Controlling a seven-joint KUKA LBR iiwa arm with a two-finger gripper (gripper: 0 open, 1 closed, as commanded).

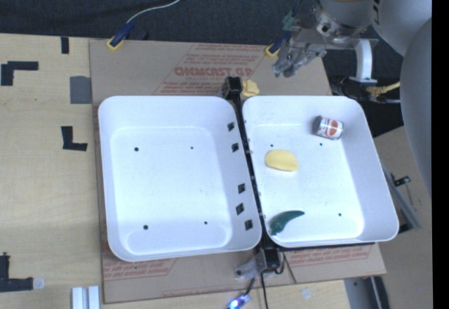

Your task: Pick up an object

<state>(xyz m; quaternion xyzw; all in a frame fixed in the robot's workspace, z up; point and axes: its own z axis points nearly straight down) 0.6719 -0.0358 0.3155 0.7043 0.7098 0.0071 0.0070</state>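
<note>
Two shallow, glossy white plastic bins with rounded corners sit side by side on a brown cardboard sheet [210, 72]. The right bin [375, 181] holds three things: a small cylindrical can [327, 128], red and silver, lying on its side toward 1 o'clock; a smooth yellow oval lump [281, 160] near the middle; and a dark green curved piece [284, 220] at 7 o'clock, close to the front wall. All three lie well apart, with bare floor around each. The left bin [112, 160] offers open floor. The gripper [291, 62] hangs beyond the right bin's far rim, at 11 o'clock of it, over the cardboard, touching nothing; whether its fingers are apart I cannot tell.
</note>
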